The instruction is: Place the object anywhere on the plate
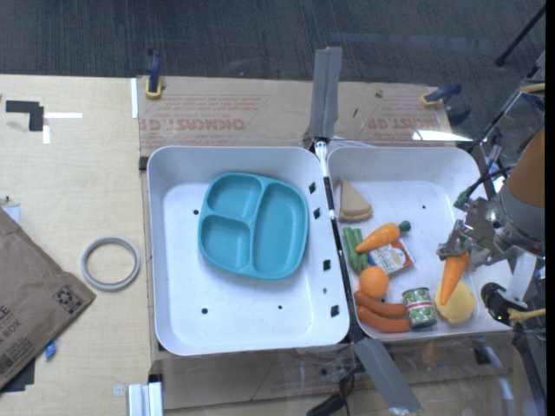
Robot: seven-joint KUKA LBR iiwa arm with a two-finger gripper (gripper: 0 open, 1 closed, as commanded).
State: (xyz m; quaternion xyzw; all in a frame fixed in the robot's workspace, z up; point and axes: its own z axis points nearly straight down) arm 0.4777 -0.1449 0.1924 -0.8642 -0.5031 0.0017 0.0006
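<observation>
Your gripper (457,254) sits over the right bin (434,167), at the top of a toy carrot (452,277); whether the fingers clamp it, you cannot tell. Confirm the grip, lift straight, then cross to the teal plate (254,225) in the left bin (173,258). Count 2 carrots, 1 plate, 1 jar (419,307).

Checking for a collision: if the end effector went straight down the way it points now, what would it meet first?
Probably the carrot directly beneath the end effector, though depth is unclear from this slanted view.

Grey arm reaching in from the right, hand (457,251) low, wrist tilted.
</observation>
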